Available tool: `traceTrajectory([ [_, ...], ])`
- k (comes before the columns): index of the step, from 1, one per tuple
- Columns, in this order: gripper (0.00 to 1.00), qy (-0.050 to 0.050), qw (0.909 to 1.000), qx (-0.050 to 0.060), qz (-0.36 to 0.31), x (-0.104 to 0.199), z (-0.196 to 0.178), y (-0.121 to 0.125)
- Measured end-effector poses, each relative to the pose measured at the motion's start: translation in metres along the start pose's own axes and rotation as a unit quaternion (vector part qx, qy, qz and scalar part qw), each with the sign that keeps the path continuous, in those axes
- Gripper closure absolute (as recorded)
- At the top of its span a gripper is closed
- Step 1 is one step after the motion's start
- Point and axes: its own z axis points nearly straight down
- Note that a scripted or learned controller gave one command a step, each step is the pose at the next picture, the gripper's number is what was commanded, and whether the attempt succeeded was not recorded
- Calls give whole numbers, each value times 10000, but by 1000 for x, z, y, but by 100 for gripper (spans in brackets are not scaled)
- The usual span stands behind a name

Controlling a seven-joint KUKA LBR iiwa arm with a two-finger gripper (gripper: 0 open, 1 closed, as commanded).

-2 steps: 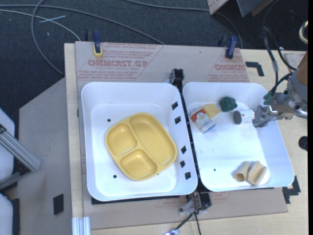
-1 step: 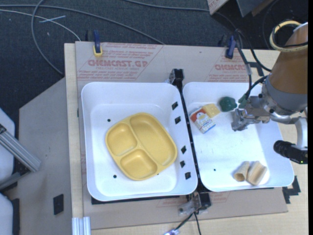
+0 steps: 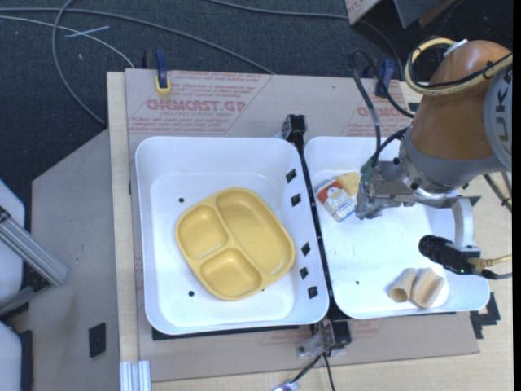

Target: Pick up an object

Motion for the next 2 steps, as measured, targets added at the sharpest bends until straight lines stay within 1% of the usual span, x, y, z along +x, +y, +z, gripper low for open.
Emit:
traceTrajectory([
  [1, 100, 0, 10000, 0, 0, 52, -4, -11],
  [2, 100, -1, 10000, 10, -7, 112, 9, -15],
])
